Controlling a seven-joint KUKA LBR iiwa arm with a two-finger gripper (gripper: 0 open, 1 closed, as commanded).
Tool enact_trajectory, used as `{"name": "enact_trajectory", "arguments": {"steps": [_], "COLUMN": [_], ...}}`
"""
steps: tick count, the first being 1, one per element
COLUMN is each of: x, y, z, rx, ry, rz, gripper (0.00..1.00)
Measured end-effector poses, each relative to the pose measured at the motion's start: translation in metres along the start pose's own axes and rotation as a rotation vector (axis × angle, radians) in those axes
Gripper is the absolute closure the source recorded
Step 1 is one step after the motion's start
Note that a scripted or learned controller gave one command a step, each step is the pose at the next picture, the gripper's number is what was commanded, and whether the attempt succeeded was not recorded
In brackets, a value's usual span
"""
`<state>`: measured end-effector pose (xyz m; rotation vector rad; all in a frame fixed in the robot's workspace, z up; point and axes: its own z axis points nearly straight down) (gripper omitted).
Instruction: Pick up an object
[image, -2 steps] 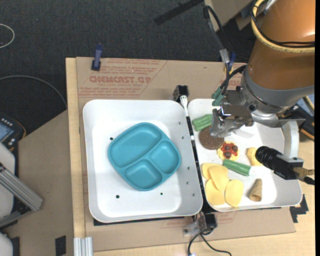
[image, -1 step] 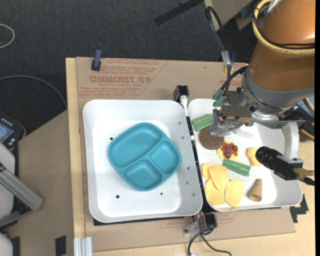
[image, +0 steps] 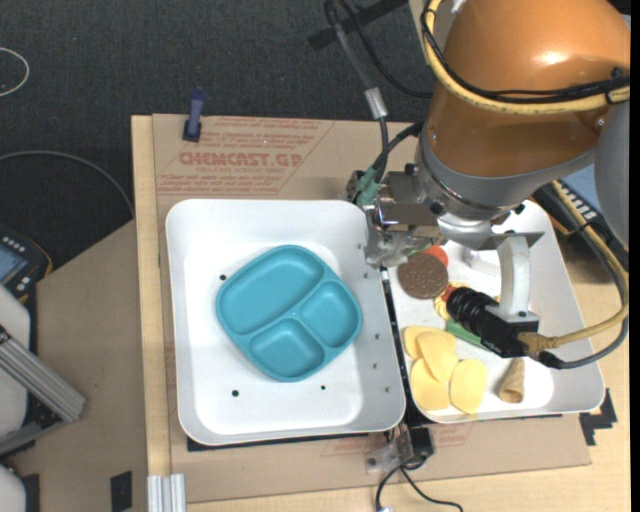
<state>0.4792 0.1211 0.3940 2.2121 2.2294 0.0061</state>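
My gripper (image: 398, 238) hangs over the far left corner of the right bin (image: 570, 395), mostly hidden under the big orange and grey wrist. Just beside it, toward the front, lies a brown round disc (image: 422, 279), with a small red piece (image: 438, 256) at its far edge. Several pale yellow slices (image: 446, 372) lie heaped at the bin's front left. A tan cone (image: 514, 380) lies to their right. A thin green piece (image: 457, 331) peeks out between the disc and the slices. Nothing shows between the gripper's parts.
The left bin (image: 195, 300) holds a teal divided plate (image: 288, 312) at its middle. Both bins rest on a cardboard sheet (image: 250, 155) with a small blue clip (image: 193, 117) at its far edge. The arm covers the right bin's far half.
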Motion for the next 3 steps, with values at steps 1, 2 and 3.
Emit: {"name": "enact_trajectory", "arguments": {"steps": [1, 2, 3], "x": [-0.004, -0.003, -0.065], "y": [0.001, 0.001, -0.001], "z": [-0.010, -0.020, 0.038], "rx": [-0.001, -0.004, 0.011], "ry": [-0.001, -0.001, -0.003], "rz": [0.006, 0.006, 0.014], "gripper": [1.00, 1.00, 1.00]}}
